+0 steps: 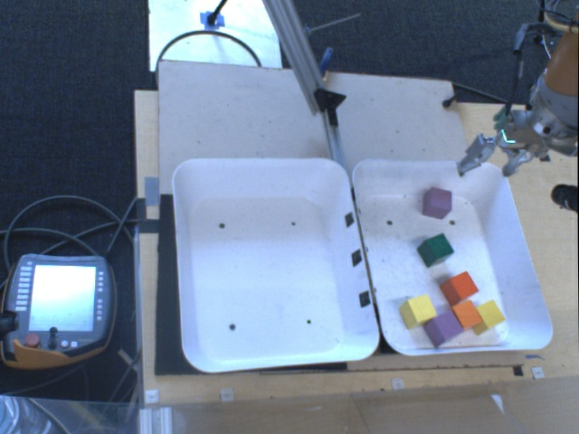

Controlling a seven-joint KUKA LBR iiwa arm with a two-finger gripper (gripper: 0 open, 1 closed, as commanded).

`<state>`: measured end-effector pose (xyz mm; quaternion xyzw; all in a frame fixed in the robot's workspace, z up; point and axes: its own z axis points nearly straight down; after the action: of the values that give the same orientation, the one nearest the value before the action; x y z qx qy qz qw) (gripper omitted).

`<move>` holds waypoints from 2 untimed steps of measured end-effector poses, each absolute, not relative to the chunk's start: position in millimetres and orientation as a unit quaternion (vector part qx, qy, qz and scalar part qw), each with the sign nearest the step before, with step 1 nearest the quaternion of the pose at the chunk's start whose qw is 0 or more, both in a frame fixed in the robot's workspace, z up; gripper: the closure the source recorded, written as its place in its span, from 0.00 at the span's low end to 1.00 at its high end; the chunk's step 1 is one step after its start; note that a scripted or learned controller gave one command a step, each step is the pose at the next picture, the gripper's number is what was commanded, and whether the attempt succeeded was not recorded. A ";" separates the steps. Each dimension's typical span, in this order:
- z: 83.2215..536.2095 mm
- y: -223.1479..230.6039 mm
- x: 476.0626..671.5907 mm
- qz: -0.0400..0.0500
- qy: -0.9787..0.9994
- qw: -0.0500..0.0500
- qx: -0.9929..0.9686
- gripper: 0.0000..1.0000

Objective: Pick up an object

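The gripper [494, 155] is hovering with fingers spread wide, holding nothing. The purple cube [437, 202] is lying nearest, down-left of it.

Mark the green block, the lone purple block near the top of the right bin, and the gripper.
green block [435, 249], camera view, centre of its top face
lone purple block [437, 202], camera view, centre of its top face
gripper [493, 157], camera view, midway between its open fingers

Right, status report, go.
Gripper open, holding nothing, above the right bin's far corner. Nearest block the purple one, untouched. Six more blocks nearer the front. Nothing in the way.
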<state>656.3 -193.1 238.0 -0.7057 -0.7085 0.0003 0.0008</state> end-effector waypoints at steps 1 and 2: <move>240.5 -193.0 657.1 0.000 -0.709 -0.001 -0.705 0.00; 178.8 -195.1 659.2 0.001 -0.708 0.001 -0.706 0.00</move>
<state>659.2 -195.1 178.8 -0.7058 -0.7084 0.0009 0.0006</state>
